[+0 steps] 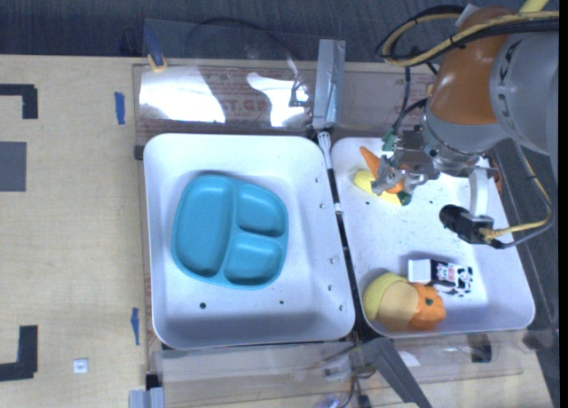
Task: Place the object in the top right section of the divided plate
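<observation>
The gripper (390, 180) is down low in the right bin (497, 247), close to that bin's top left corner. It sits right on top of a small orange and yellow toy (364, 177). The toy peeks out on the gripper's left side, and a little green bit (404, 197) shows just under the gripper. I cannot tell if the gripper is open or closed, or if it has the toy, because it hides the spot where they meet.

The blue divided plate (200, 220) lies in the middle of the left bin (164, 167). Its top right section (259, 206) is the part nearest the toy. The raised edge where the two bins meet (335, 220) stands between the toy and the plate.

More things lie at the bottom of the right bin, well away from the gripper. A round yellow-green toy (386, 295) touches an orange toy (429, 307). Just above them are a small white block (419, 269) and a black and white thing (458, 278), side by side.

The big grey and orange arm (470, 78) hangs over the top of the right bin
</observation>
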You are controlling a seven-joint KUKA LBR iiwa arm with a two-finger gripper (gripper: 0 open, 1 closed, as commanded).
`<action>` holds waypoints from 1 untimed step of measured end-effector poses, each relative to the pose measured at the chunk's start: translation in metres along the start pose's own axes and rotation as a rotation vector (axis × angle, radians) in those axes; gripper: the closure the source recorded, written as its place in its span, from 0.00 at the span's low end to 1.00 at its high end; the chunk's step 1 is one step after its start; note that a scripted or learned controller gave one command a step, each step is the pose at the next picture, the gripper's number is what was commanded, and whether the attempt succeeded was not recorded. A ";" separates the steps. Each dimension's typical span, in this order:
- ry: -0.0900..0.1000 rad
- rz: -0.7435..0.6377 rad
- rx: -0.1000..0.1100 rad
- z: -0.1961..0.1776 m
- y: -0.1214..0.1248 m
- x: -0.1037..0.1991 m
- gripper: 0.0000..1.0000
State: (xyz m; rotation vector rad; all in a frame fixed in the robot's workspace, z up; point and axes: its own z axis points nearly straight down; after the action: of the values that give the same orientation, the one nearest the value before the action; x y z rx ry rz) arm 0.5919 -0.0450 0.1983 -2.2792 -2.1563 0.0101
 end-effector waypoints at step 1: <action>-0.003 -0.324 -0.009 -0.131 0.029 -0.111 1.00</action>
State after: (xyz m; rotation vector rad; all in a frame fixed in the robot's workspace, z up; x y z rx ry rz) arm 0.6161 -0.1576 0.3292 -1.9055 -2.5019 0.0028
